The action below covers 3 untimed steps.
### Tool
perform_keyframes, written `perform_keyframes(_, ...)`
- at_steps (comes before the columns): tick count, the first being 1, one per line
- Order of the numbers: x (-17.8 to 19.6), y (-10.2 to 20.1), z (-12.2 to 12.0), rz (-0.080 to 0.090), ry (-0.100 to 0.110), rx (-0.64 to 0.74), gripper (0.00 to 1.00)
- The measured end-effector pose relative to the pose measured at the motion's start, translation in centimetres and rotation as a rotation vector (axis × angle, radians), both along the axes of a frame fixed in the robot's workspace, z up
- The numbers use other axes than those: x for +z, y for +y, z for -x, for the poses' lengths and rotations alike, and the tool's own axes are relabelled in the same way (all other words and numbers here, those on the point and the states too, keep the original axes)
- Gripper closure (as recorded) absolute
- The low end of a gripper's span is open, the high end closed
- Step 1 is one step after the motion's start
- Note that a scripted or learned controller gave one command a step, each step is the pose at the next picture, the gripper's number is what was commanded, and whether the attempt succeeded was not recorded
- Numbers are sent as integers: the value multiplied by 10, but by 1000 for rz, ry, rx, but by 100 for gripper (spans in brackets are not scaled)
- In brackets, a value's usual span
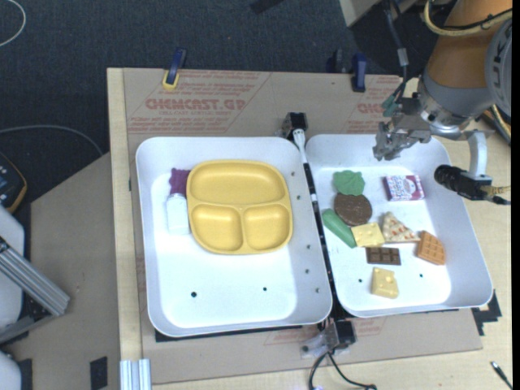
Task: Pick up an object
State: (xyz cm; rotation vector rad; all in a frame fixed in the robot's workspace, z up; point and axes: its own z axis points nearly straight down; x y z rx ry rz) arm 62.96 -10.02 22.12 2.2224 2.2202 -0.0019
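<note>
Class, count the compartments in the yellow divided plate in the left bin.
3: on the yellow plate, one wide compartment spans the far side, and two smaller ones sit nearer, left and right.

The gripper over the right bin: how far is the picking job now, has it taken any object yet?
Nothing looks picked yet. The gripper hangs above the far edge of the right bin, with no object seen in it. The toy foods lie on the bin floor: the pink packet nearest it, then the brown cookie, the waffle and the cheese wedge. Descending, grasping and lifting are all left.
</note>
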Motion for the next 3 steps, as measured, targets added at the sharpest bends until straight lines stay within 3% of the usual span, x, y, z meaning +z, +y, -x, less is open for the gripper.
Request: perform_keyframes(3,14,11,5,-2,-1,2,100)
